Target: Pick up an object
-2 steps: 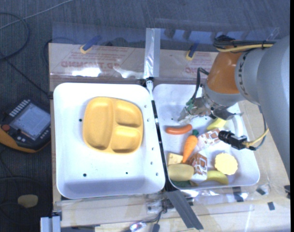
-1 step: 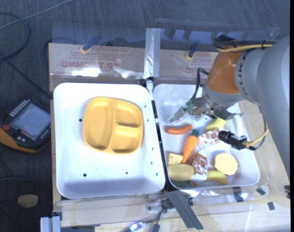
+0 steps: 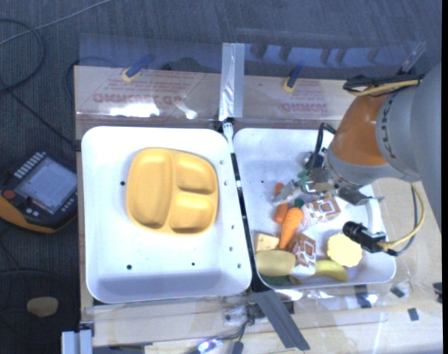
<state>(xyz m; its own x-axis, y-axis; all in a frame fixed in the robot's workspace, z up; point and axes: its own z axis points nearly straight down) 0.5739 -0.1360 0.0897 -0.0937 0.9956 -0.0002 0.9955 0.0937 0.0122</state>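
Two shallow white bins sit side by side on the desk. The left bin (image 3: 106,271) holds a yellow divided plastic tray (image 3: 171,190) with bare floor around it. The claw (image 3: 312,185) hangs low in the right bin (image 3: 264,150), jaw state unclear, just beside an orange plastic carrot (image 3: 288,226) among toys crowding the near wall.

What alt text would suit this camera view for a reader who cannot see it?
A grey arm with an orange band lowers its gripper over toy food in the right white bin, beside an orange plastic carrot. The left white bin holds a yellow three-compartment plastic tray.
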